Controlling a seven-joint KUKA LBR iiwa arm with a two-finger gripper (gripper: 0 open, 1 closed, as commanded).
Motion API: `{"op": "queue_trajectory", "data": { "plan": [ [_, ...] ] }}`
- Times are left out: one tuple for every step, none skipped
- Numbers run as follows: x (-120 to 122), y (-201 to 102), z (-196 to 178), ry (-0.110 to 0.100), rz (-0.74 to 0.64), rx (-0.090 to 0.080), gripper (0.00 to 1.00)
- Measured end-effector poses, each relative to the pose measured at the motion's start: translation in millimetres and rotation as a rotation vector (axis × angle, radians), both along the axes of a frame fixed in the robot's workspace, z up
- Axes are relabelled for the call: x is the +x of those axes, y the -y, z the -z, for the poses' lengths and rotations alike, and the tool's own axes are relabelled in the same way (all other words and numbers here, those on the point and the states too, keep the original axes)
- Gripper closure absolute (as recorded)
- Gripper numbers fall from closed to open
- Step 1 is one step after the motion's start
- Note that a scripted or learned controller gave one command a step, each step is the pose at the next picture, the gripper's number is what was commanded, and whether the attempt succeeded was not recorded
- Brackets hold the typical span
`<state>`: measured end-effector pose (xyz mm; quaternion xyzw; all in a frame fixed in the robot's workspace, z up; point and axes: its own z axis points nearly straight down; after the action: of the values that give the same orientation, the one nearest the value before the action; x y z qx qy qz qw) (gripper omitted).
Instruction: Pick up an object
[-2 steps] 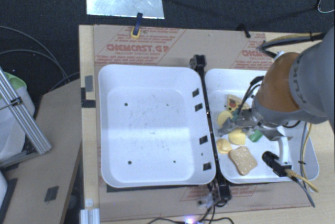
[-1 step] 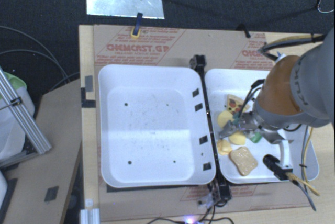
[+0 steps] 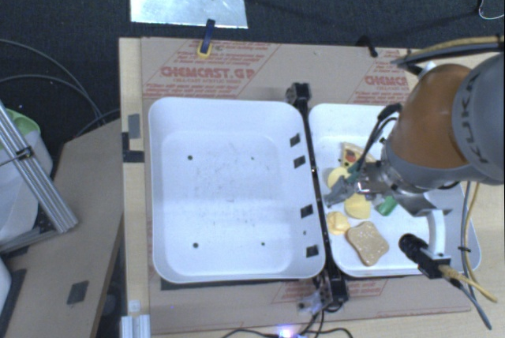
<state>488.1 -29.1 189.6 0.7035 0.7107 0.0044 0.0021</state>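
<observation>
The end effector [image 3: 341, 193] hangs low in the right bin [image 3: 335, 117], among yellow pieces [image 3: 357, 207] beside a bread slice [image 3: 368, 242], apparently for a pick; its grip state is unclear.

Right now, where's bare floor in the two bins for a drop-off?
The left shallow white bin has bare floor wall to wall, bordered on its right by the black-clipped divider. The right white bin is crowded: pale yellow pieces, a tan bread-like slice, a green piece and the pincer fill its near-left part.
</observation>
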Motion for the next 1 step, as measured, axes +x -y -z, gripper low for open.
{"op": "queue_trajectory", "data": {
  "plan": [
    [-1.3, 14.1, 5.2, -0.007, 0.009, -0.003, 0.0]
  ]
}}
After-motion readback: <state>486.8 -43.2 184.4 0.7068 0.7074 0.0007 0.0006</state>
